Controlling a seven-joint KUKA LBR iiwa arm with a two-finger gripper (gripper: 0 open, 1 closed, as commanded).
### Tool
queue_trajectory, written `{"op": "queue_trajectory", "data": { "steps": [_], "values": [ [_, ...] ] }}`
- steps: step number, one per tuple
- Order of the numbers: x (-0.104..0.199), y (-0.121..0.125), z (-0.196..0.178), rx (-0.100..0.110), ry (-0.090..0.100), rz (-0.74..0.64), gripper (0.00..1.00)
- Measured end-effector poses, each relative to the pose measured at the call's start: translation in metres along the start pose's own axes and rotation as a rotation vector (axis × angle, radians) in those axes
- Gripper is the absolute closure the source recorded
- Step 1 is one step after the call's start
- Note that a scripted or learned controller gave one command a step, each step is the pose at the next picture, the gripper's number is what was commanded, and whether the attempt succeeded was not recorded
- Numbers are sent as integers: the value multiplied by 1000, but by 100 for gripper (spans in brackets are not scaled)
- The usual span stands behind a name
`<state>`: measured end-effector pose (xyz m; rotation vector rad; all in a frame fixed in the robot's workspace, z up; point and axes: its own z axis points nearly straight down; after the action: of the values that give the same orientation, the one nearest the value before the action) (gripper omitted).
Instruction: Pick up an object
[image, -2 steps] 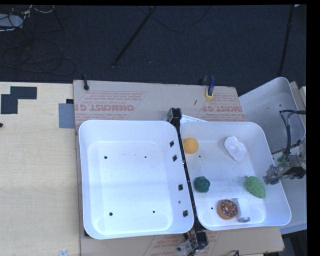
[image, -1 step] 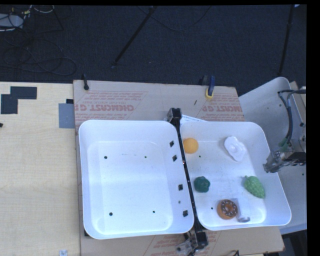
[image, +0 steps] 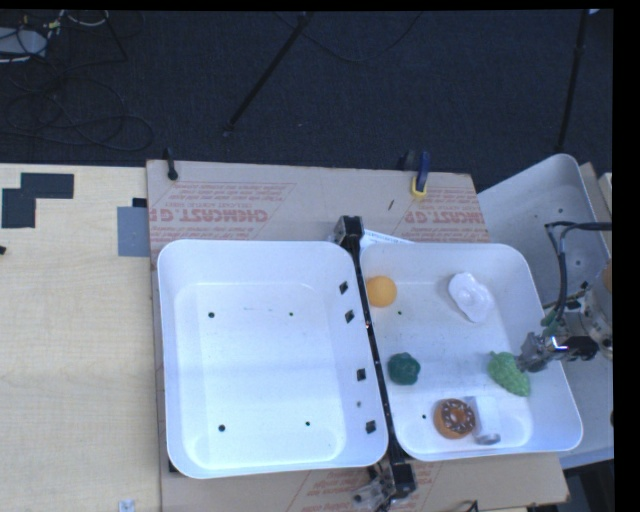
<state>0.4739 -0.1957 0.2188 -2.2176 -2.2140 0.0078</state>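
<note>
The right bin (image: 540, 290) holds an orange ball (image: 381, 291), a white crumpled object (image: 470, 297), a dark green round object (image: 404, 368), a light green leafy object (image: 510, 374) and a brown doughnut (image: 455, 418). A small grey piece (image: 488, 437) lies beside the doughnut. My gripper (image: 535, 355) reaches in at the bin's right rim, just right of the light green object and touching or nearly touching it. Whether anything sits between its fingers is too small to tell.
The left bin (image: 180, 300) sits beside the right one, with a black divider strip (image: 362, 340) between them. Both rest on a cardboard sheet (image: 260, 205). A blue and yellow clamp (image: 421, 175) stands at the cardboard's back edge.
</note>
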Motion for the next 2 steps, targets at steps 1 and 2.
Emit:
{"op": "queue_trajectory", "data": {
  "steps": [1, 2],
  "values": [
    [63, 62, -151, -27, -4, -12, 100],
    [34, 38, -73, 0, -1, 2, 100]
  ]
}}
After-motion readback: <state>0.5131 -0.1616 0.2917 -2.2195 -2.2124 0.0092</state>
